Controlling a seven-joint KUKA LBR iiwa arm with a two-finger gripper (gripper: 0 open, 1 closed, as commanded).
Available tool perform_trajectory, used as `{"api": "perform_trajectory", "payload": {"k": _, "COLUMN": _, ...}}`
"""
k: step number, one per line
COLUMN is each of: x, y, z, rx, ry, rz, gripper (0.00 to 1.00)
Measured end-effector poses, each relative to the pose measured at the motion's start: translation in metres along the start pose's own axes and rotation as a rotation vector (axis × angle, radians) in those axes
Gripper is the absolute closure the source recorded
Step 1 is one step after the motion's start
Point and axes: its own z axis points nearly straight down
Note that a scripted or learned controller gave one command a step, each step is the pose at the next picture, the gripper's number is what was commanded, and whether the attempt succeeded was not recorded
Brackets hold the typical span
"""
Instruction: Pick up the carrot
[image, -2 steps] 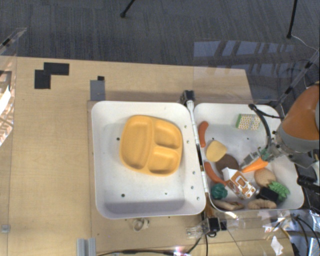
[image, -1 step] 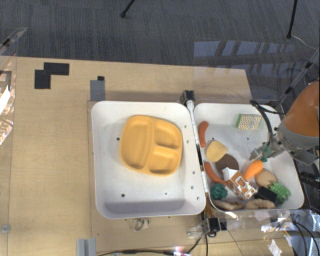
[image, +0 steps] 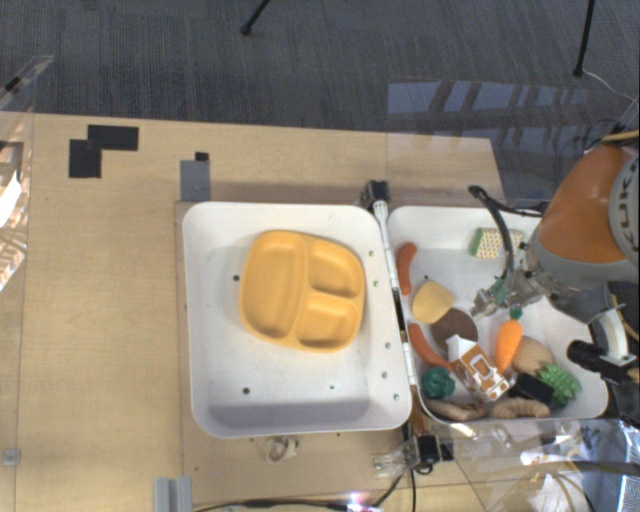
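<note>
- The grey arm with its orange band (image: 600, 205) reaches in from the right over the right-hand shallow white bin (image: 455, 225)
- Its two-finger metal gripper (image: 505, 297) hangs low above the middle of that bin, just above the leafy end of the small orange toy carrot with a green top (image: 509, 342)
- The fingers are too small and cluttered to read; I cannot tell whether they are spread or closed, and nothing can be made out between them
- The carrot lies in the right bin, pointing roughly toward the near edge, green top uppermost toward the gripper
- Just left of the carrot sit a pale yellow wedge-shaped piece (image: 434, 300), a dark brown rounded piece (image: 455, 325) and a small white and orange patterned box (image: 478, 370)
- A long reddish sausage-shaped toy (image: 405, 268) lies along the bin's left wall
- Near the front edge are a teal green lump (image: 437, 383), a tan knobbly piece (image: 500, 407) and a bright green leafy toy (image: 558, 382)
- The left-hand shallow white bin (image: 220, 380) holds a yellow plastic divided plate with three compartments (image: 300, 288), resting flat near its centre
</note>
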Motion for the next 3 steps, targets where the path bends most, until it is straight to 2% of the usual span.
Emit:
{"api": "perform_trajectory", "payload": {"k": 1, "x": -0.003, "y": -0.002, "z": 0.001, "rx": 0.003, "ry": -0.001, "rz": 0.004, "gripper": 0.00}}
{"api": "perform_trajectory", "payload": {"k": 2, "x": -0.064, "y": -0.047, "z": 0.053, "rx": 0.001, "ry": -0.003, "rz": 0.227, "gripper": 0.00}}
{"api": "perform_trajectory", "payload": {"k": 3, "x": -0.064, "y": -0.042, "z": 0.040, "rx": -0.010, "ry": -0.007, "rz": 0.216, "gripper": 1.00}}
